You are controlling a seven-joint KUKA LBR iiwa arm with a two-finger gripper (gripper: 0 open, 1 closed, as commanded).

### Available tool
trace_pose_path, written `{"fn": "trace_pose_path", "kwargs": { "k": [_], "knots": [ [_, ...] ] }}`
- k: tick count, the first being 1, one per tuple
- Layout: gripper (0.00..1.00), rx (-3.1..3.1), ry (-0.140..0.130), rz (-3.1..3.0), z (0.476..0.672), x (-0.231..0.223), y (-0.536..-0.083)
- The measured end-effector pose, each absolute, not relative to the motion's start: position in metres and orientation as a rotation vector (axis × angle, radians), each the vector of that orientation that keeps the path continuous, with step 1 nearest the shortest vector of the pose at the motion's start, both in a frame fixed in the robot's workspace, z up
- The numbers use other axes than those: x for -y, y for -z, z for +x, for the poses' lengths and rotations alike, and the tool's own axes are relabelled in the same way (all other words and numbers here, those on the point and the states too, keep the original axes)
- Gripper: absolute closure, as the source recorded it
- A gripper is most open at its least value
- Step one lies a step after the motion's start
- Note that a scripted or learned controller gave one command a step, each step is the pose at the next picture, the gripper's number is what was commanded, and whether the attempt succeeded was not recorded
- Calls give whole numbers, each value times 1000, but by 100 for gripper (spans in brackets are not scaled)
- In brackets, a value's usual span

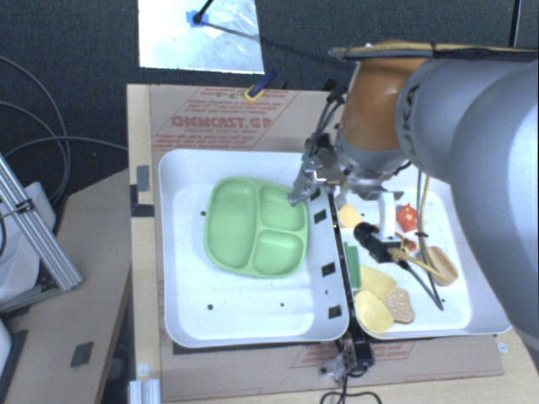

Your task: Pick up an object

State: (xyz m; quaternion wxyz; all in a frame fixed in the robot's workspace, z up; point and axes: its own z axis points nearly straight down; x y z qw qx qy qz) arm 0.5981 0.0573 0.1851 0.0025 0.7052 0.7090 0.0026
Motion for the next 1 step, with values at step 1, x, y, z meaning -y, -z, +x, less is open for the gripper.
{"fn": "trace_pose_path", "kwargs": {
  "k": [1],
  "knots": [
    [100,-2224,-6,2216,596,-57,-195]
  ]
}}
